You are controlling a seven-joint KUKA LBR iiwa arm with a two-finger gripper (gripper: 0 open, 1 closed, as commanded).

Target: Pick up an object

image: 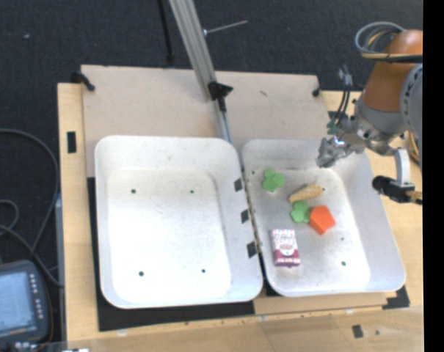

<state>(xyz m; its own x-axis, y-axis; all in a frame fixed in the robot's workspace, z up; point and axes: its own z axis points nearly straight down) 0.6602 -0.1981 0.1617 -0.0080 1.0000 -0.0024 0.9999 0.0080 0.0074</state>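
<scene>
1. At the right bin's (368, 270) far right corner, the grey arm with orange band (387, 79) reaches in from the right, wrist angled down-left
2. Two-finger gripper (329, 155) hangs over the bin's back rim; finger state: cannot tell
3. Right bin contents: two green lumps (273, 181) (301, 212), tan wedge (307, 192), orange block (322, 219), printed maroon-and-white small box (285, 247)
4. All lie apart from the gripper; tan wedge nearest
5. Left white bin (170, 218) alongside
</scene>
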